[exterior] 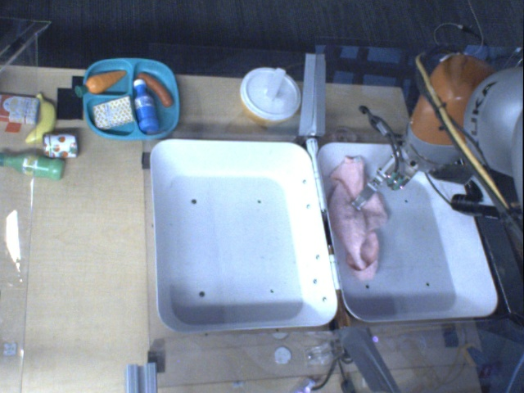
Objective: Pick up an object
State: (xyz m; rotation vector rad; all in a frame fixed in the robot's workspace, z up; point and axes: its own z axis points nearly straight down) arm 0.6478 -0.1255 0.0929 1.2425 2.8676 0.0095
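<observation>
Camera view: a crumpled pink cloth (356, 211) is seen along the left edge of the right bin (442, 301), the gripper (366, 196) lowered onto its upper folds. Whether the pincer is wide or closed cannot be told. Soft, light and limp by appearance, the cloth is best pinched at a raised fold.

Robotics lab bench, set up for bin-picking trials. Evidence: two shallow white bins (233, 236) side by side on a wooden bench (74, 260), metal bracket (309, 97) between them, loose cables (458, 97) along the grey-and-orange arm (467, 105). Test props at the bench's far left: blue divided tray (131, 97) of toy food, small can (60, 145), green bottle (33, 164), lidded cup (270, 94).
</observation>
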